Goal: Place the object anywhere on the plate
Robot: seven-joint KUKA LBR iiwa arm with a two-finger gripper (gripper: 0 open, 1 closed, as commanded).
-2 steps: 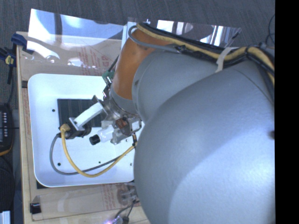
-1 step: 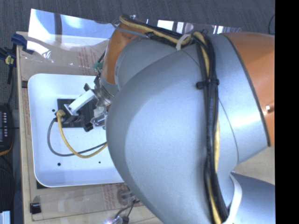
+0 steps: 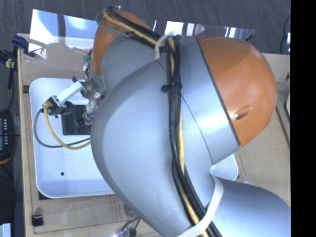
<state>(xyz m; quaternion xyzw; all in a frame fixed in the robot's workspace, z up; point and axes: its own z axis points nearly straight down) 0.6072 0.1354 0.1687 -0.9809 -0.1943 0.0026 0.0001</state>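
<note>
My arm sweeps across the middle and right of the view, grey with its orange band at the upper right, and it hides most of the bench beneath it. At its end the gripper shows as a dark block with a white bracket beside it. It hangs over the upper part of the left white bin. A yellow cable loops from the wrist down over the bin floor. The arm covers whatever lies under and to the right of the gripper.
A tiny dark speck sits on the left bin's floor near its lower left. The bench's wooden edge runs along the left, with a black device beyond it. A clear panel stands behind the bin.
</note>
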